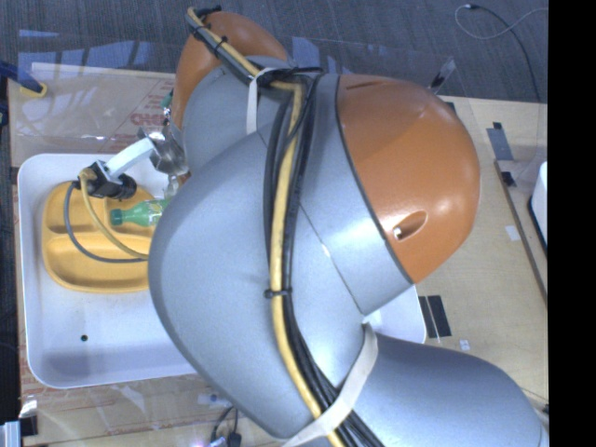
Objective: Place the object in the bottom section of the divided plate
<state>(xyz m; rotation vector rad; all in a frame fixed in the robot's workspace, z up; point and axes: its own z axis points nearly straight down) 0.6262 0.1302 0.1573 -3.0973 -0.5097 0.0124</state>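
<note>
A yellow divided plate [74,254] lies in the left white bin [65,366], toward the bin's upper half. A small green object [140,215], shaped like a bottle, rests over the plate's right part, lying sideways. My gripper [170,177] hangs right beside the green object's right end, just above the plate's right edge. The arm's grey body hides the gripper's lower part and the plate's right side. Whether the green object is held cannot be made out.
The arm's large grey and orange links [372,222] cover the middle of the view and most of the right bin. A tiny dark speck [84,337] lies on the left bin's floor below the plate. Bare bench [503,156] shows at the right.
</note>
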